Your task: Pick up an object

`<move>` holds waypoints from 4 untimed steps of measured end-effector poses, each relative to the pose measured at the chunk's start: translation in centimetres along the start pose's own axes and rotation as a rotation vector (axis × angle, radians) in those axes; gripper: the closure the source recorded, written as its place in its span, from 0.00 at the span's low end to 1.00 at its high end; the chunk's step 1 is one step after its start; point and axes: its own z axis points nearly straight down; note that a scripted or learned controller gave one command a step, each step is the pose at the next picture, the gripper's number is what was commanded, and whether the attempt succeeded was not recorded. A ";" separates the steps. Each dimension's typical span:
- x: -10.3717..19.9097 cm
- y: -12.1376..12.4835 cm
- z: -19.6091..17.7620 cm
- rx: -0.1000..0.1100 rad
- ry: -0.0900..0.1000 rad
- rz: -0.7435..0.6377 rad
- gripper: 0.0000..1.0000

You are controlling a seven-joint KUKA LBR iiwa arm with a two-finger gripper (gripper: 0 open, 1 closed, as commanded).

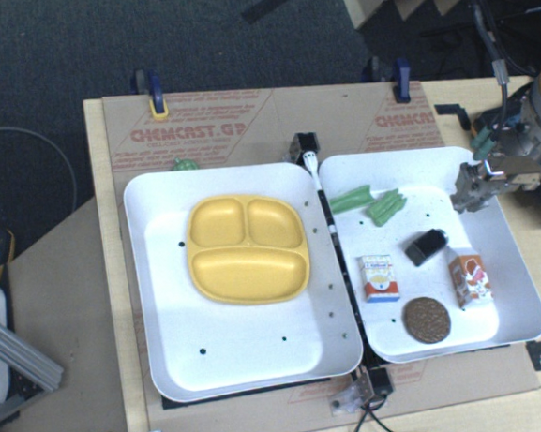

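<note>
**Hovering Hand at the Right Bin's Far Edge**

Hovering over the right bin's (498, 237) far right rim, the hand (470, 188) sat at the end of the arm (529, 155) that came in from the bench's (125, 270) right edge. Whether its fingers were spread or pressed together could not be told; nothing showed between them.

The right bin held every loose object. Green pods (368, 202) lay near its far left corner, close to the seam between the bins. A black block (427, 246) rested tilted near the bin's middle, apart from the hand. A small white carton (379, 277) with a red base lay left of the middle. A brown disc (426, 319) sat near the bin's near edge, just beside the carton. A red-brown box (470, 280) lay toward the bin's right wall, near the disc.

The left bin (169, 341) carried a yellow tray (248, 248) with three compartments, set toward its far edge. Blue clamps (154, 87) gripped the bench's far edge, where a brown board (243, 119) lay under both bins.
</note>
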 end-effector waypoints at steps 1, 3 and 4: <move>-6.3 -0.4 7.8 0.028 0.004 -0.001 1.00; -10.1 12.2 29.7 0.021 0.005 -0.014 1.00; -10.3 12.0 29.0 0.020 0.004 -0.011 0.00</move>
